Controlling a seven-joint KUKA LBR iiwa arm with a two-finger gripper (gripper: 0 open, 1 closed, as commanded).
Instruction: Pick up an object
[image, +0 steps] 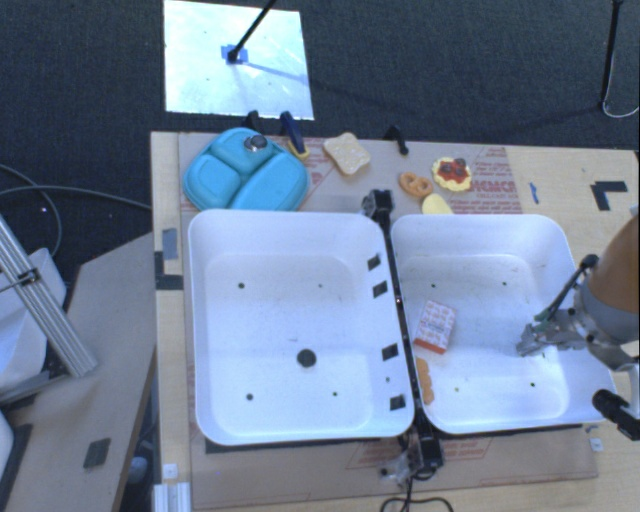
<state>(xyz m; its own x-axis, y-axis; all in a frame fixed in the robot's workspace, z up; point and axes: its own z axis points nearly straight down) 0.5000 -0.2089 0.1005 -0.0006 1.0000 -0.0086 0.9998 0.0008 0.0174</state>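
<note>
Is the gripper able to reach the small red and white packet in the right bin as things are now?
Probably yes. The gripper is low at the right side of the right bin, and the packet lies flat near the bin's left wall. The bin floor between them looks bare, so nothing seems to block the way.

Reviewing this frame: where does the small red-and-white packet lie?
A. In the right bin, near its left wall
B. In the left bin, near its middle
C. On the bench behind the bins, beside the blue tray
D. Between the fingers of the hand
A: the red-and-white packet lies on the floor of the right bin, close to its left wall, well apart from the hand.
</note>
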